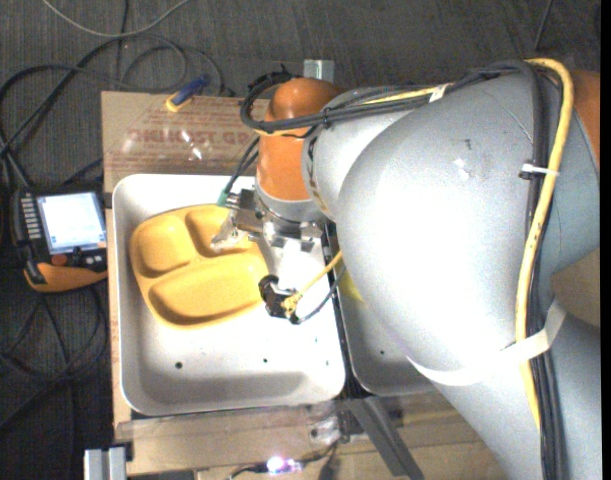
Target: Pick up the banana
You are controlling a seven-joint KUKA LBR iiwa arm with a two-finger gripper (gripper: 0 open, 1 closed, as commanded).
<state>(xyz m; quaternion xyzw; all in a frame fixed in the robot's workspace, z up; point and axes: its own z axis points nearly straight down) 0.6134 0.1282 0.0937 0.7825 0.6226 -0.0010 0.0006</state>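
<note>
My gripper (247, 230) hangs low over the right part of the left white bin (165, 368), at the right edge of a yellow divided plate (190, 268). The orange band (290, 138) of the wrist rises just behind it. The bulky grey arm (455, 238) reaches in from the right and covers nearly all of the right bin (370, 373). A thin yellow sliver (348, 288) peeks out under the arm near the wall between the two bins; I cannot tell whether it is the banana or a cable.
A small black connector with a yellow cable (277, 300) dangles below the gripper over the plate's right rim. A handheld screen unit (65, 223) lies on the floor left of the bench. Cardboard (175, 138) sits behind the left bin.
</note>
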